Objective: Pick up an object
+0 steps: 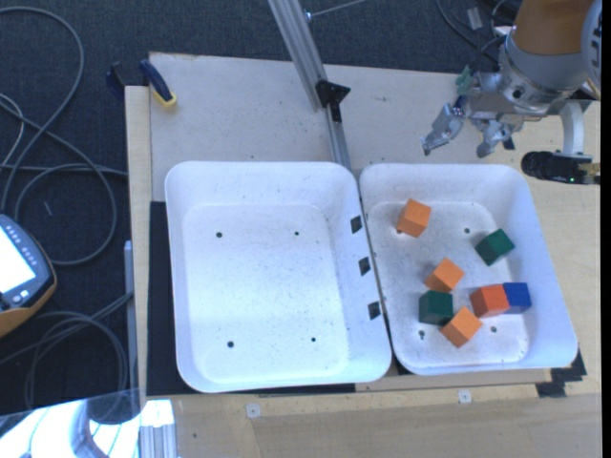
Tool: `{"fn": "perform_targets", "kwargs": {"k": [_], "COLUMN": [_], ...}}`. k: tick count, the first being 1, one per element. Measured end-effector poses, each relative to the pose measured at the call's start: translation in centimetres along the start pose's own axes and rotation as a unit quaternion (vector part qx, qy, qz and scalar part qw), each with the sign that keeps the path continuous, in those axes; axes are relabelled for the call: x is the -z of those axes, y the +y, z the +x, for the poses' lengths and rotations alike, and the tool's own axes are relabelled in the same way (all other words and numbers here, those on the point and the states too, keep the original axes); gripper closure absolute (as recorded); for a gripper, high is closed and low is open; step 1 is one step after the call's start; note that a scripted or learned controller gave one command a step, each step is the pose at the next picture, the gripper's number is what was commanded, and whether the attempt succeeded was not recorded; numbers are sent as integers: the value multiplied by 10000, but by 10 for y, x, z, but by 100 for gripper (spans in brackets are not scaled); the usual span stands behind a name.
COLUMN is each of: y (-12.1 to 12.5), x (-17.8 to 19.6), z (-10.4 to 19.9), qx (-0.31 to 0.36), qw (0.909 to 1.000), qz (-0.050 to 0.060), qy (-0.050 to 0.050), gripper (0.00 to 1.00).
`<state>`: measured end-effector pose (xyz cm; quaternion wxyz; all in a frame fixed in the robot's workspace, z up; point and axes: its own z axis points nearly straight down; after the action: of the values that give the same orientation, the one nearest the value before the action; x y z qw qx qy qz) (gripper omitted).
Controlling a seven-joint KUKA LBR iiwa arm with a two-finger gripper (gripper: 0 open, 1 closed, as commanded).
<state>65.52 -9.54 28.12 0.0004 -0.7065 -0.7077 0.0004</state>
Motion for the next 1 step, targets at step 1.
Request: {"fn": "perform_targets", "kwargs": {"k": [1], "y": [22], "x": [-81], "z": [-38], "qx": [-23], "qw": [10000], "qz": [34], "qy": [-2], "gripper": [0]}}
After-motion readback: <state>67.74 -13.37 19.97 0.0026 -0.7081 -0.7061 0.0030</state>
